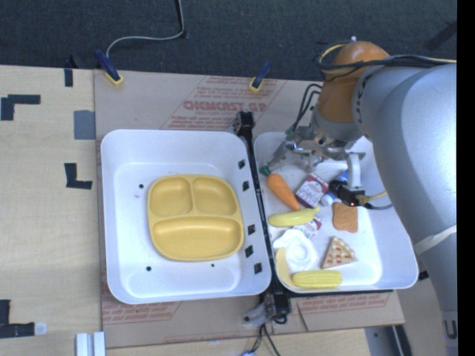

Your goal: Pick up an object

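Note:
The right bin (395, 267) holds several toy foods: an orange carrot (283, 190), a yellow banana (294, 217), a red and white packet (311, 192), a brown toast piece (345, 217), a pizza slice (338, 254), a corn cob (318, 278) and a white fried egg (298, 249). My gripper (300, 154) hangs low over the far end of this bin, just above and beyond the carrot and the packet. Nothing shows held in it. The grey arm and its orange band (349, 80) cover the bin's far right corner.
A yellow divided plate (195, 216) lies in the middle of the left bin (119, 148). A black divider with clips (249, 176) runs between the bins. Cables (356, 195) trail from the wrist over the right bin. Cardboard and two clamps lie behind the bins.

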Controlling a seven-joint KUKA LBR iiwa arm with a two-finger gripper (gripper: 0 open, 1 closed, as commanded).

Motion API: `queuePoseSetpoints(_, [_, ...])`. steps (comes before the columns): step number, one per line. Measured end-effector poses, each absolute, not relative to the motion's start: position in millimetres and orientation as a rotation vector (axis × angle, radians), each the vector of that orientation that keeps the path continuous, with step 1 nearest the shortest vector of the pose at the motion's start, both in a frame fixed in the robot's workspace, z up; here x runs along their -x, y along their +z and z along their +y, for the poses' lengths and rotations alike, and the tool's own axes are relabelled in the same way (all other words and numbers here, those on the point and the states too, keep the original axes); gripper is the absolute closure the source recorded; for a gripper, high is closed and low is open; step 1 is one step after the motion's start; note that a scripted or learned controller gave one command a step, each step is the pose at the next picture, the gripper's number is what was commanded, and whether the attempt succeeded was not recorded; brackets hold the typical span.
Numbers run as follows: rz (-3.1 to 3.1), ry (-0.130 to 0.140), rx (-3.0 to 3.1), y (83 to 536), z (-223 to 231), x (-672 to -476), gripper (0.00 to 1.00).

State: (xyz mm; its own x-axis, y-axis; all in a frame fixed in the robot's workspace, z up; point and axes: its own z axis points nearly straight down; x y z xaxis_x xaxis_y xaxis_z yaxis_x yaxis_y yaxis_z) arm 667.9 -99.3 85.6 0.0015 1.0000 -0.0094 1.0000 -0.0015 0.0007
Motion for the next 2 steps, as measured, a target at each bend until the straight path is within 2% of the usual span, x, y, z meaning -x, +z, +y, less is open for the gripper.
queuePoseSetpoints(2, [2.215,-0.010,-2.218,85.5,-99.6,-667.9,0.00])
